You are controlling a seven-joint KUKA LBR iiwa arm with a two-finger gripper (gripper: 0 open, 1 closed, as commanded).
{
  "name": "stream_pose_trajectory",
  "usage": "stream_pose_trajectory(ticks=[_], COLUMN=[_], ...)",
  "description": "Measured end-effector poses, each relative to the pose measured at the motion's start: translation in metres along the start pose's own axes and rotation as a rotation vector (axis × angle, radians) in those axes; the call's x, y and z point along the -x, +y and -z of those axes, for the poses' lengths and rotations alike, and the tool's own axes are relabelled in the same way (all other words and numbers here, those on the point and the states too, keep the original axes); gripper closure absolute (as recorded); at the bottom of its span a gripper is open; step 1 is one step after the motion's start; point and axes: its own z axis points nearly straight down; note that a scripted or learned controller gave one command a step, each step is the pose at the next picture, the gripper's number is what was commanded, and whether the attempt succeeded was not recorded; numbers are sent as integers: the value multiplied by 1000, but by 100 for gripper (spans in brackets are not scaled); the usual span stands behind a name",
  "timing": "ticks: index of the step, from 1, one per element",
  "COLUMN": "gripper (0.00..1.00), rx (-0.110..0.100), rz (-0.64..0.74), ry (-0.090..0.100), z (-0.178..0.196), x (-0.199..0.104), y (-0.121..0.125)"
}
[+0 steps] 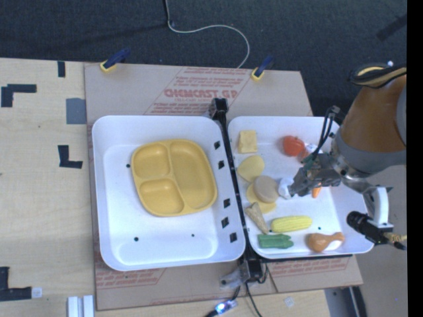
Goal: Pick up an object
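Note:
The right bin [334, 207] holds several toy foods: a pale cheese square [248, 140], a red tomato [293, 145], a yellow rounded piece [250, 167], a beige disc [266, 189], a tan cone [258, 216], a corn cob [291, 224], a green vegetable [275, 241] and a brown drumstick [324, 242]. My gripper [301, 185] hangs low over the middle of this bin, just right of the beige disc. A small orange piece [316, 191] peeks out at its right side. The dark gripper body hides what lies beneath it.
The left bin [112, 197] carries a yellow divided plate [174, 177]. A black clip rail [228, 177] runs between the two bins. The grey arm [370, 131] with its orange band covers the right bin's far right edge. Cardboard [198, 88] underlies both bins.

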Motion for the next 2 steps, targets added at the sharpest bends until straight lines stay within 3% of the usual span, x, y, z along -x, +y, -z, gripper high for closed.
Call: stream_pose_trajectory(ticks=[1,2], gripper=[100,100], rx=[-4,12], rz=[3,10], ry=[2,3], z=[-36,72], x=[-52,-128], y=[-15,-12])
